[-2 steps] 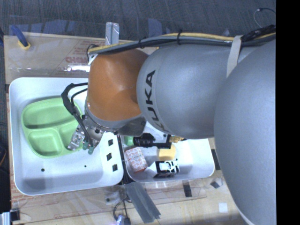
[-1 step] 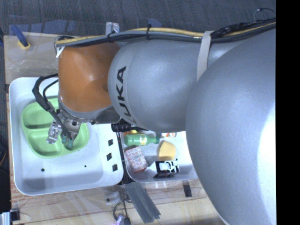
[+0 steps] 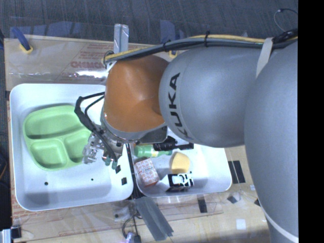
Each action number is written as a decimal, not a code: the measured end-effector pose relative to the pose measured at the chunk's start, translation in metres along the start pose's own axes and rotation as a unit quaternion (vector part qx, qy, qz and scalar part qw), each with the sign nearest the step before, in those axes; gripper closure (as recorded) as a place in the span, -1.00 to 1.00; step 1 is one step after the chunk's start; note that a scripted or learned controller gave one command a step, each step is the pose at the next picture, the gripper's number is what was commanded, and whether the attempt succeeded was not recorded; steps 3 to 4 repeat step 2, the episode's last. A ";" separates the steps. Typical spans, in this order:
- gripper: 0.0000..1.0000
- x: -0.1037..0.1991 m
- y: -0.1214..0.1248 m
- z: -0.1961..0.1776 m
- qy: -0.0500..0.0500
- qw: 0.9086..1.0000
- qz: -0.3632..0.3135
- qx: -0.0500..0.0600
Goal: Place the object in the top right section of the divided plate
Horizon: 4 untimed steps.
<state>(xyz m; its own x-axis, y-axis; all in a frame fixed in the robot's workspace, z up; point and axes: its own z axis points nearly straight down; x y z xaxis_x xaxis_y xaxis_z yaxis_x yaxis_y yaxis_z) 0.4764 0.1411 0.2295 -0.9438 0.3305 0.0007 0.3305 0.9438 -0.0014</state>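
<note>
The two white bins point(image 3: 30, 196) sit on a bench top covered in brownish cardboard point(image 3: 55, 59) under a clear glossy sheet, with reddish printing showing behind the bins. Beyond the cardboard's far edge lies dark grey ribbed flooring point(image 3: 152, 4). A blue clip point(image 3: 20, 38) holds the far-left corner of the cardboard. Strips of grey tape point(image 3: 152, 216) cross the bench in front of the bins.
</note>
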 end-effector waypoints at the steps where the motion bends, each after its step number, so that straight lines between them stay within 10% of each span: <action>1: 1.00 -0.003 -0.007 -0.028 -0.002 0.998 -0.068 -0.001; 2: 1.00 0.015 0.077 -0.026 -0.001 0.989 -0.147 -0.001; 4: 1.00 0.015 0.077 -0.026 -0.001 0.989 -0.147 -0.001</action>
